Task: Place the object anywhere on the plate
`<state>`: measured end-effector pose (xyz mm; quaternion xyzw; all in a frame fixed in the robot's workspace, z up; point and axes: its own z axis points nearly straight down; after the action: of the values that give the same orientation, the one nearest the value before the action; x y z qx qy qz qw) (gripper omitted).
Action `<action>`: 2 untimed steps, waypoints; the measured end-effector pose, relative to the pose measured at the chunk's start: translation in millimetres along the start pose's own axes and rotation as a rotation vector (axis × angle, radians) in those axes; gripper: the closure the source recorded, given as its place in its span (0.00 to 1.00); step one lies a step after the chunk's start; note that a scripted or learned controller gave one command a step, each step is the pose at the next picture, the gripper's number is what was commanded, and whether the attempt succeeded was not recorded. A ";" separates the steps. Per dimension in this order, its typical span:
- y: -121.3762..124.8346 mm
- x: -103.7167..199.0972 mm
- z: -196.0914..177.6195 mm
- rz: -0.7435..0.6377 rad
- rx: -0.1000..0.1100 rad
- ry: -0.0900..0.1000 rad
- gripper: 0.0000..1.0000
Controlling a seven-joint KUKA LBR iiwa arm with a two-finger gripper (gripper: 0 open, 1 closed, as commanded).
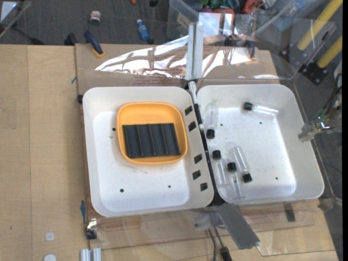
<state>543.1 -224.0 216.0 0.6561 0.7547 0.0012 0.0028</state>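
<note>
Bins side by side on the bench: left bin carrying an orange plate, right bin keeping the spare clear vials well apart from it. Lying flat on the plate, within its rim, a dark ridged block, likely the task's thing and so seemingly already placed; long axis running left to right, ridges crossing it front to back. Cannot tell whether gripper spread or pressed together
</note>
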 end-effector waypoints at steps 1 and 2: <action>37.4 -6.6 -56.6 -0.203 -0.001 -0.002 1.00; 92.6 -14.3 -116.4 -0.343 -0.002 -0.003 1.00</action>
<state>636.2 -225.0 332.9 0.5175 0.8557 0.0006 0.0045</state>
